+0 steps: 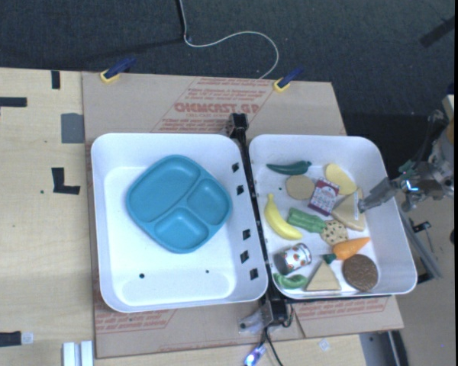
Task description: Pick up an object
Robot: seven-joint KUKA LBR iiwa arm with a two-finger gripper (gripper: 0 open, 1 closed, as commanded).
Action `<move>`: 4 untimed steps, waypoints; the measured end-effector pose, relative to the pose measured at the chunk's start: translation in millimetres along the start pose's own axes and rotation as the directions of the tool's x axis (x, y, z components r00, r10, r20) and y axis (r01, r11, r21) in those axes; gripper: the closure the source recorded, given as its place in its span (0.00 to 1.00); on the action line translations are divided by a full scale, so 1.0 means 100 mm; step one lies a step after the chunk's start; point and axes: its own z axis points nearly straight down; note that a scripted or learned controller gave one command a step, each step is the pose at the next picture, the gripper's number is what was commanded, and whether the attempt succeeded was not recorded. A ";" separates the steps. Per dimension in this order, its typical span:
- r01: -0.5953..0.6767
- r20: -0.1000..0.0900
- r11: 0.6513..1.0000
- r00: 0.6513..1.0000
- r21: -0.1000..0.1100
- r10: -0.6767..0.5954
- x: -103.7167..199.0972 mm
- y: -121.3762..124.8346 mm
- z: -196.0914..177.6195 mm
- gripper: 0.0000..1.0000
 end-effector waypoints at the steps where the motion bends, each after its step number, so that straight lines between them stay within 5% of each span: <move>1: 0.001 0.000 1.000 1.000 0.000 -0.001 0.01 0.00 -0.10 1.00; 4: 0.007 -0.001 1.000 1.000 -0.007 -0.007 1.49 0.07 -1.84 1.00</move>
